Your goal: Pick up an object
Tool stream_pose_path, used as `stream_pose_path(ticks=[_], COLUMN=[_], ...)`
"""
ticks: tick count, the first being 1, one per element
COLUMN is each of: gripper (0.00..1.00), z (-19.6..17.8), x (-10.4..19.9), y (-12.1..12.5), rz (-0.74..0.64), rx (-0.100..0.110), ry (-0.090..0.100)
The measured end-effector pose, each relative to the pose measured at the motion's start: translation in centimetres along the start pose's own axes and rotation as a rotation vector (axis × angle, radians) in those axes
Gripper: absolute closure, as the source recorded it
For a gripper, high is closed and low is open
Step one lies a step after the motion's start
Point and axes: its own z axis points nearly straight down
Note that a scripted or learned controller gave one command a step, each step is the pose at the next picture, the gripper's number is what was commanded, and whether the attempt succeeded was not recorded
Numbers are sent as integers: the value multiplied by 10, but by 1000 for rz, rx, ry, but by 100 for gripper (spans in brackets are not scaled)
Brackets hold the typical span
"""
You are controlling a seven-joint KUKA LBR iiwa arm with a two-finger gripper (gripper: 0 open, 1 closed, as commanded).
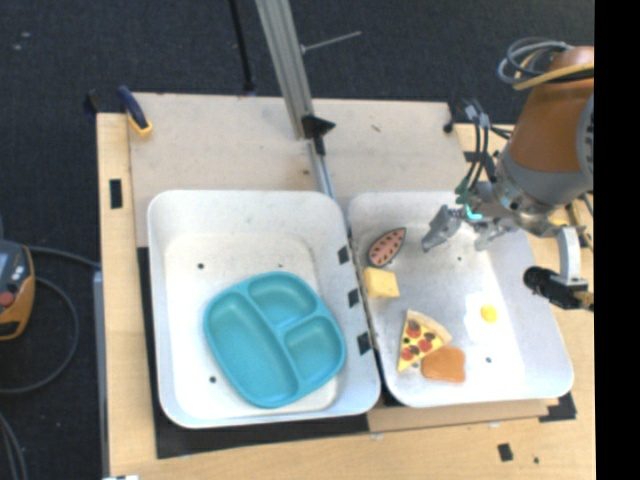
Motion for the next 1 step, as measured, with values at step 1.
stream_pose_path(ticks=[1], gripper=[0], z=[0], x=[0], y=[0], rz=[0], rx=[-1], ry=[0])
